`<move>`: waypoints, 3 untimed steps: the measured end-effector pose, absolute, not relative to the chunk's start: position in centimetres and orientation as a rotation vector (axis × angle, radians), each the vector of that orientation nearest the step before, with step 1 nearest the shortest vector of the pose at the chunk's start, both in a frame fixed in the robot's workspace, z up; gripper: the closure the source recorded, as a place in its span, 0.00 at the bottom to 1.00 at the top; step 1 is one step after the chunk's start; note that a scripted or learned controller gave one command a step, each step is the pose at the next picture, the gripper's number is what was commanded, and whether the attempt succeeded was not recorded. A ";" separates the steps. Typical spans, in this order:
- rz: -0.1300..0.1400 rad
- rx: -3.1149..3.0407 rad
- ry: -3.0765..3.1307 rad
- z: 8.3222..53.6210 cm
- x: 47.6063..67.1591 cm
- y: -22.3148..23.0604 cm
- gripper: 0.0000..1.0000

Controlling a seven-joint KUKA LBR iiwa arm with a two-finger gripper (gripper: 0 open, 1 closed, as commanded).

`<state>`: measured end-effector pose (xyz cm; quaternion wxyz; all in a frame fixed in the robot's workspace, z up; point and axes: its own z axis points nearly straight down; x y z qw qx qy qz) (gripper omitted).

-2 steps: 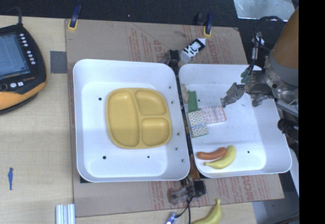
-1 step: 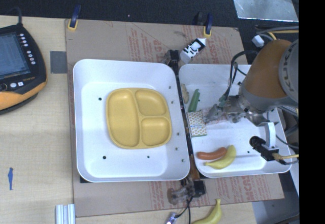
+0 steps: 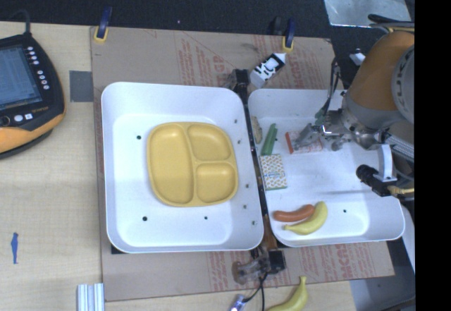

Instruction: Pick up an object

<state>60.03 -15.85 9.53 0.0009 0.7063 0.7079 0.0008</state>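
In the right bin (image 3: 366, 228) lie a green stick-shaped piece (image 3: 268, 140), a small red piece (image 3: 289, 142), a tan piece (image 3: 256, 135) by the left wall, a patterned square packet (image 3: 273, 171), a red sausage (image 3: 293, 214) and a yellow banana (image 3: 310, 220). My gripper (image 3: 309, 140) hangs low over the upper middle of this bin, just right of the red piece, with the arm's grey and orange wrist (image 3: 377, 87) behind it.
The left bin (image 3: 127, 225) holds a yellow divided plate (image 3: 192, 163). A black-and-white object (image 3: 268, 68) lies beyond the bins and a second banana (image 3: 296, 295) below them. A control pendant (image 3: 25, 91) sits at the far left.
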 end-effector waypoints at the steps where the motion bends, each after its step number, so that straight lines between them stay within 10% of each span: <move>1: 0.000 2.219 2.226 13.2 65.7 -13.5 0.00; 2: -0.002 2.210 2.224 9.6 63.7 -9.6 0.00; 3: -0.002 2.219 2.226 9.2 65.6 -11.3 0.00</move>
